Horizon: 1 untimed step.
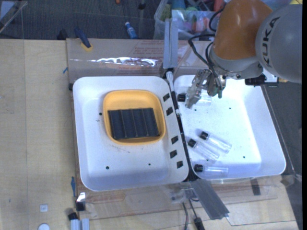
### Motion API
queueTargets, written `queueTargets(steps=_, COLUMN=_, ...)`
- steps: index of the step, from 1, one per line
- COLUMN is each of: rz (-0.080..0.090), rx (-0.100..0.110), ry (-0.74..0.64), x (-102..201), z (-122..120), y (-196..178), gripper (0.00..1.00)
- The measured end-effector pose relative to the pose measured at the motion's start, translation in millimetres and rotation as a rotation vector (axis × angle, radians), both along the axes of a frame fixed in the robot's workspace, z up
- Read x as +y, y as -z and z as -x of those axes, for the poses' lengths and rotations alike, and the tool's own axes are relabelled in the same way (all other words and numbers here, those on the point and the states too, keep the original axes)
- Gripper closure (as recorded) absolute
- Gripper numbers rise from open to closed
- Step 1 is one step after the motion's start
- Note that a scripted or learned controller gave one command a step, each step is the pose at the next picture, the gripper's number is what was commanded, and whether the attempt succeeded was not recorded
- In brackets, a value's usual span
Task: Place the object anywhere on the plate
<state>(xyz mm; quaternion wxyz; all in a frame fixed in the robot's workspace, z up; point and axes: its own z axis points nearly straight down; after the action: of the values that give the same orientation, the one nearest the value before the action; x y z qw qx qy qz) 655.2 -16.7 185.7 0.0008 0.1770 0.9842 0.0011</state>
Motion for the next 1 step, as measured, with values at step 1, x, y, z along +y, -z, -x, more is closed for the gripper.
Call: queueTargets(steps=1, rz=0.000, rx=-0.001, ry=0.001, x=-0.5, z=-0.1, y=-0.2, gripper=0.00)
